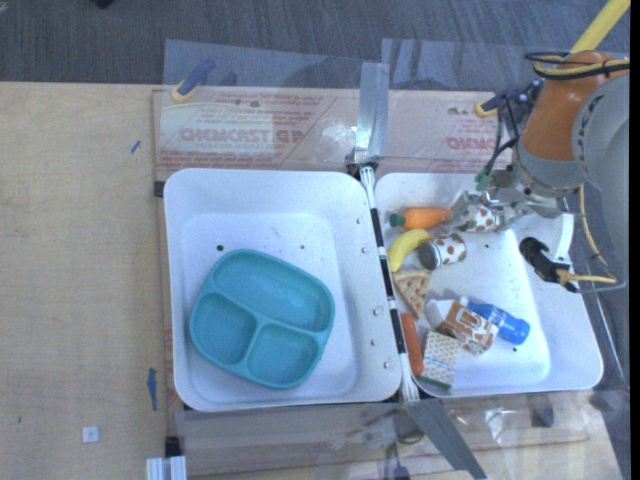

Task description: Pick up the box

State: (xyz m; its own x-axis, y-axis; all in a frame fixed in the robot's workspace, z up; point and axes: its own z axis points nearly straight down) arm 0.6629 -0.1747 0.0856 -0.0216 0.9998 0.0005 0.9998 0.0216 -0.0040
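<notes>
Well apart, box (467, 326) (lower right bin), hand (478, 211) near carrot (427, 217).

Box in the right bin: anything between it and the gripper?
Partly. The gripper sits at the right bin's far end; the box lies nearer the camera. A polka-dot cup lies between them, and a blue bottle touches the box's right side.

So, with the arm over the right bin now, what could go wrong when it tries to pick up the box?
1. The claw sits at the top of the right bin, near the carrot and banana, apart from the box; it may grab the wrong thing.
2. The box lies against the blue bottle and a packet, so the claw could push them or lift two together.
</notes>
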